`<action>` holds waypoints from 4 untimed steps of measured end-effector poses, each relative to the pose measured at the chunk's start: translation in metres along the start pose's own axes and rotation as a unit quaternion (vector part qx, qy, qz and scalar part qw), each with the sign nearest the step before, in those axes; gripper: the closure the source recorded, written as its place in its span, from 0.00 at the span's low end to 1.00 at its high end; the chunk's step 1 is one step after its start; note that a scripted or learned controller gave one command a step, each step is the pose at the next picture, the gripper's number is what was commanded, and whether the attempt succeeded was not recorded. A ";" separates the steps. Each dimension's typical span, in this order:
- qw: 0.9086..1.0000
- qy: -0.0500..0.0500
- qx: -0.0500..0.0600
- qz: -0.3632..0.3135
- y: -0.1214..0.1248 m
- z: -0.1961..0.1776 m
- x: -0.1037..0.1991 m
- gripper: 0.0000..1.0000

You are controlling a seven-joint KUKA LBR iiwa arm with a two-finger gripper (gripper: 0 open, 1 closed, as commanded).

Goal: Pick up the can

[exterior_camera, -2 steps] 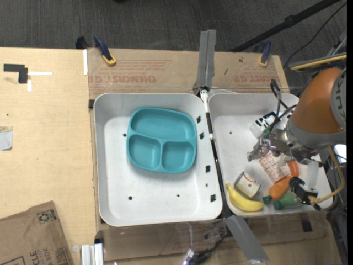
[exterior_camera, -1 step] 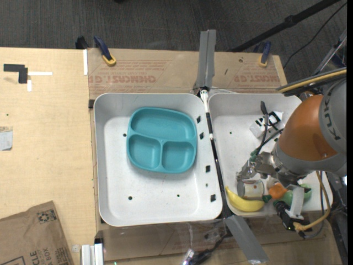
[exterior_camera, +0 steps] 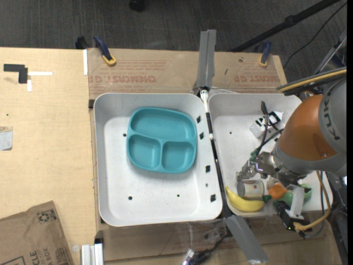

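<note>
The arm's orange band [exterior_camera: 306, 128] hides much of the right bin [exterior_camera: 234, 115]. The gripper [exterior_camera: 249, 175] sits over the can [exterior_camera: 251, 189] beside a banana [exterior_camera: 242, 202]; its grasp cannot be made out.

Teal tray [exterior_camera: 162, 139]; white bins [exterior_camera: 110, 164]; yellow banana [exterior_camera: 244, 203]; grey arm [exterior_camera: 309, 139], orange band.

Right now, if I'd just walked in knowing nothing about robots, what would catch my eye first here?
Probably the teal divided plate, lying alone in the left white bin. Next, the big grey arm with its orange band reaching in from the right over the right bin. Beneath it, near that bin's front edge, a yellow banana lies beside a small can, with the gripper low over the can.
</note>
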State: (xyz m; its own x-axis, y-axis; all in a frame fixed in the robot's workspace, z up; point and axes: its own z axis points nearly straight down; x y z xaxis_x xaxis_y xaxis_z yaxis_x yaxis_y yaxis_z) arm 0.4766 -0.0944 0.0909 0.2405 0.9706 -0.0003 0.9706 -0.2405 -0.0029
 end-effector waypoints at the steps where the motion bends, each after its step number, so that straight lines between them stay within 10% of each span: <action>1: 1.000 0.000 0.000 0.002 0.000 -0.008 -0.001 1.00; 2: 1.000 0.000 0.001 0.002 0.000 -0.008 -0.001 0.00; 4: 1.000 0.000 0.001 0.002 0.000 -0.008 -0.001 0.00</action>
State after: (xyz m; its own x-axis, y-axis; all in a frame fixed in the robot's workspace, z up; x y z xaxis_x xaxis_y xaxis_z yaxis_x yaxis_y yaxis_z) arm 0.4767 -0.0955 0.0990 0.2448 0.9696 -0.0013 0.9696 -0.2448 -0.0040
